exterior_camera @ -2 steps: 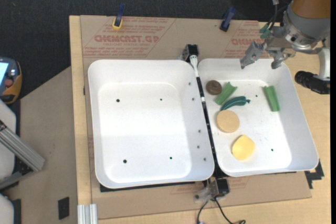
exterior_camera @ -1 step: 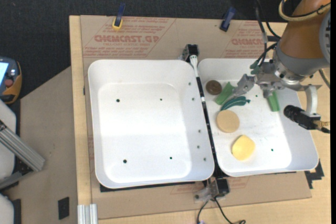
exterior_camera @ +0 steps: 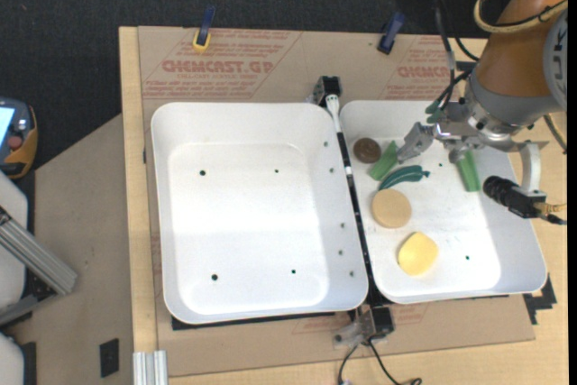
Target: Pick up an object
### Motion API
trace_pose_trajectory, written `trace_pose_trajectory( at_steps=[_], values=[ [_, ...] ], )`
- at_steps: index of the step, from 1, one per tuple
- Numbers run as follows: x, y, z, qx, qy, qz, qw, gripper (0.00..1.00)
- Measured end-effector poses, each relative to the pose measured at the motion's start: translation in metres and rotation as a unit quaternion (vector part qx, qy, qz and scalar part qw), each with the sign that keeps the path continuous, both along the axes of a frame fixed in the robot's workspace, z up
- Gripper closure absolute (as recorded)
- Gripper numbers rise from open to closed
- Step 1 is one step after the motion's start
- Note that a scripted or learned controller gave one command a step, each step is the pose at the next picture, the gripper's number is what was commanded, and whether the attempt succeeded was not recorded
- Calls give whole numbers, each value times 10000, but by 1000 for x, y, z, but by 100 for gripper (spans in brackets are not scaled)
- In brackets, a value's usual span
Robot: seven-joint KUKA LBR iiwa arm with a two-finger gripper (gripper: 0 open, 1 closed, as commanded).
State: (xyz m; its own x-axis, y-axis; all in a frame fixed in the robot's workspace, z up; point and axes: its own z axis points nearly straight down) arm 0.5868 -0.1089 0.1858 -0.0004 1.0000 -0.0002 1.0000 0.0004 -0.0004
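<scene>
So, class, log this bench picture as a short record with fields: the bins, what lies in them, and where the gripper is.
bins: left bin and right bin, white, side by side
right bin contents: brown disc, tan disc, yellow piece, green pieces, green stick
gripper: gripper over the right bin, beside the green pieces
held object: none visible between its fingers
</scene>
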Motion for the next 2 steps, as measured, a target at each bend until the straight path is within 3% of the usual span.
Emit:
trace_pose_trajectory(
  at_steps=[1, 2],
  values=[
    [32, 13, -90, 6, 17, 10, 10000, 0],
    [32, 12, -74, -1, -10, -4, 10000, 100]
  ],
)
